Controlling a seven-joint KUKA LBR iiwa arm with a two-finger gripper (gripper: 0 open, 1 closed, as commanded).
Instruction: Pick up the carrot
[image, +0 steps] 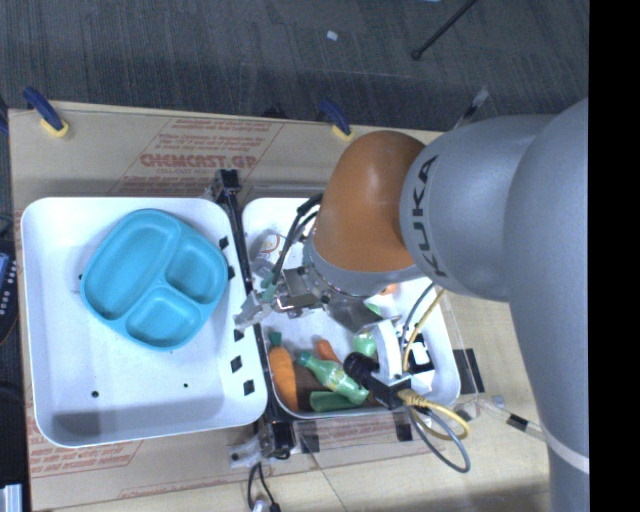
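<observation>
Grey KUKA arm (500, 200) looms over the right bin (262, 215), hiding its gripper's state. Carrot (283, 373) lies at that bin's near-left edge, touching green toys (332, 378); a descent could snag those instead.

Dark grey carpet floor (200, 45) lies beyond the cardboard-topped bench (200, 150).

One fixed camera looks down slantwise over both white bins (60, 300).
</observation>
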